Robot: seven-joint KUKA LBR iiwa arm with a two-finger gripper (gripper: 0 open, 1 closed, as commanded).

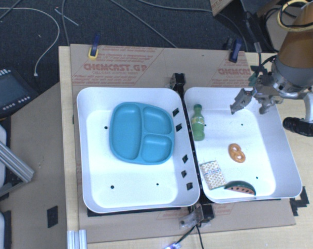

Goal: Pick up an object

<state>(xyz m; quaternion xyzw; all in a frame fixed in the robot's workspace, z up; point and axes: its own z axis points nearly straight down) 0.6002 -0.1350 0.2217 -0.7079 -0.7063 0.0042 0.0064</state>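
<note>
Bench, two bins; pincer [251,103] spread, nothing held, above right bin [281,154]; watermelon slice [240,188] partly rim-hidden.

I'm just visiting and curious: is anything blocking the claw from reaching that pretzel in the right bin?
Nothing visible does. The gripper hangs over the right bin's far side, and bare white floor lies between it and the pretzel.

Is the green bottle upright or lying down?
Lying down: the green bottle rests lengthwise on the right bin floor, cap toward the far wall.
</note>
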